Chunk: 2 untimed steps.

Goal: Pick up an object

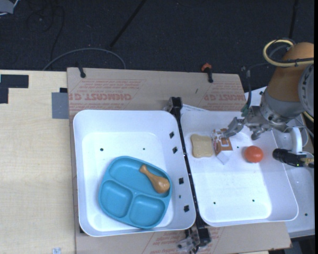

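My gripper (244,130) hangs over the far right part of the right bin (238,205), its two fingers spread open with nothing between them. Its left finger (233,127) is close to a small white and brown carton (221,142), which lies tilted near the bin's far side. A tan slice of bread (202,146) lies just left of the carton. A red tomato (253,154) sits a little in front of the gripper, to the right of the carton.
The left bin (95,136) holds a blue divided plate (128,200) with a toy chicken drumstick (155,179) lying on it. A black divider rail (181,163) runs between the two bins. Brown cardboard (148,91) lies behind them.
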Available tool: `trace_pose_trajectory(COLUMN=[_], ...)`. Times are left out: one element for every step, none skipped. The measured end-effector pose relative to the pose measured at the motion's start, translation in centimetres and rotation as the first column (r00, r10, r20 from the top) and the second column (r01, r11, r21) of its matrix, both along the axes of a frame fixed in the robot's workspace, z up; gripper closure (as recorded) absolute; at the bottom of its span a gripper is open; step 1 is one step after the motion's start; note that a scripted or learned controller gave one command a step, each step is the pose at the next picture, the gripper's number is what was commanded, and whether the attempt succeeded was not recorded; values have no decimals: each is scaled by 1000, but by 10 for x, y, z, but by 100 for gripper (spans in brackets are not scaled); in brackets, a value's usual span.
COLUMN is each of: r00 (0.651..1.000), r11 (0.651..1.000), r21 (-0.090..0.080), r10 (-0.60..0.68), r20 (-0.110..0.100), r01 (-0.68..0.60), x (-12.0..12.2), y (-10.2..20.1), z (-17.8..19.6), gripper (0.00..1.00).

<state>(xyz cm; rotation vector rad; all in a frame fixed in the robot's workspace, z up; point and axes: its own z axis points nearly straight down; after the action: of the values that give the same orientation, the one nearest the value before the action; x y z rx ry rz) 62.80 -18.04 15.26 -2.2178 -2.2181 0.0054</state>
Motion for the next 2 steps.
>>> trace_pose_trajectory(r00=[1000,1000], r11=[1000,1000], r21=[1,1], r10=[2,3], r20=[8,18], r01=[-2,-3], x=[1,5], y=[9,9], z=[-42,-26], gripper=[0,100])
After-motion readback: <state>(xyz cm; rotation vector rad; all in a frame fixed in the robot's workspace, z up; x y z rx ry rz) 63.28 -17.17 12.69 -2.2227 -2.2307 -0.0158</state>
